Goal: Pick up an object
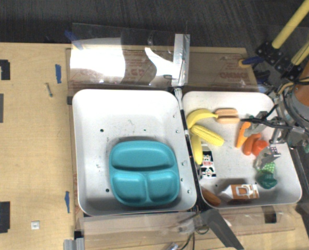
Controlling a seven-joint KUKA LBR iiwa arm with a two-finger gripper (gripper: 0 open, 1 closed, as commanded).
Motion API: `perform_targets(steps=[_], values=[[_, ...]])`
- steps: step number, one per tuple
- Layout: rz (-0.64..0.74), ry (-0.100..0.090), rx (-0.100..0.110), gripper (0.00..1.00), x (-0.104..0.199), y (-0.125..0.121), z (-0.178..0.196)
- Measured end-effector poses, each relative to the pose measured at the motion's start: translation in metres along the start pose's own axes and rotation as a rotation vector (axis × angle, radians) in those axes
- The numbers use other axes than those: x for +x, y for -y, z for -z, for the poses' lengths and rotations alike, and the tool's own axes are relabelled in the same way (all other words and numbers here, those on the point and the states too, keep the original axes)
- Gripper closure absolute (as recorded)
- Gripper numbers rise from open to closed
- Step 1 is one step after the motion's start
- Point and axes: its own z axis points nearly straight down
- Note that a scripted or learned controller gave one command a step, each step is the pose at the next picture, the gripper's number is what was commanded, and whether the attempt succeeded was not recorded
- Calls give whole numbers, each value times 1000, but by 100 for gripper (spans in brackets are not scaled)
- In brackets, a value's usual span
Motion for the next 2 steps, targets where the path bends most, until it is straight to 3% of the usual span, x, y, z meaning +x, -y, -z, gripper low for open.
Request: perform_targets(steps=[1, 2], values=[[-27, -6, -1, 0, -37, 14, -141], [-20, 7, -2, 0, -94, -39, -151]])
